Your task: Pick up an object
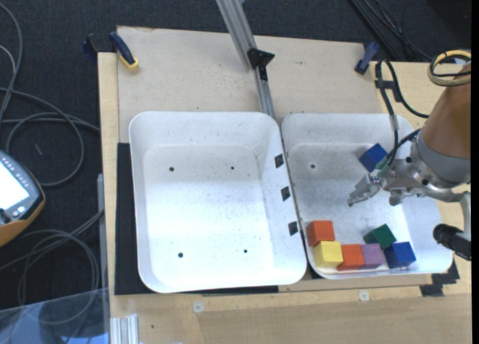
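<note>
Arm (449, 129) comes in from the right, over the right bin (329, 129). Gripper (364, 193) sits low above the bin floor w/ fingers pointing left; can't tell if it's open or closed, too small and blurry, and nothing visible between the tips. Blue block (372, 157) lies just up and right of the tips, near the wrist, apart from the rest. Other blocks bunch along the bin's near wall: red block (321, 230) w/ yellow block (327, 252) touching it in front, then orange block (351, 256), purple block (373, 255) and a second blue block (401, 254) in a row, green block (382, 235) just behind those. Left bin (150, 133) sits beside, edges touching. Metal pole (239, 25) slants up from between the bins.
</note>
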You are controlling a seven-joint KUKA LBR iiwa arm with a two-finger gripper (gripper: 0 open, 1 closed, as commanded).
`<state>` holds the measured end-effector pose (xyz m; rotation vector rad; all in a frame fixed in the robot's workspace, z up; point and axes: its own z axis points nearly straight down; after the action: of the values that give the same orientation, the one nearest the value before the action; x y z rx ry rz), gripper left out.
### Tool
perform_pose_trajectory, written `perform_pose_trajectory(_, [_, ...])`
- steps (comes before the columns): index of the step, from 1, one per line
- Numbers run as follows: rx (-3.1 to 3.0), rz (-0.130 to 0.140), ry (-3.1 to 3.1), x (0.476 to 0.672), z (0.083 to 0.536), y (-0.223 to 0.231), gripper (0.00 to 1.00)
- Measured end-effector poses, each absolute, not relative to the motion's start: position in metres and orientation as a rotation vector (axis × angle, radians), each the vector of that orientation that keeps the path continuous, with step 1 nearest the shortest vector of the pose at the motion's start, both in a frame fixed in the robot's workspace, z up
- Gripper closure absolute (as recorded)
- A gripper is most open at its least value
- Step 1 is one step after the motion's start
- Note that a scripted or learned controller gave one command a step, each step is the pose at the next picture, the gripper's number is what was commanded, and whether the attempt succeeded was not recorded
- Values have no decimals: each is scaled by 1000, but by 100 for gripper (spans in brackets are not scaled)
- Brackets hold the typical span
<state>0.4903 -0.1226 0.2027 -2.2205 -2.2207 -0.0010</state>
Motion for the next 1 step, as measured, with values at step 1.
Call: perform_pose_trajectory(1, [-2212,-1,-2224,481,199,-74,0])
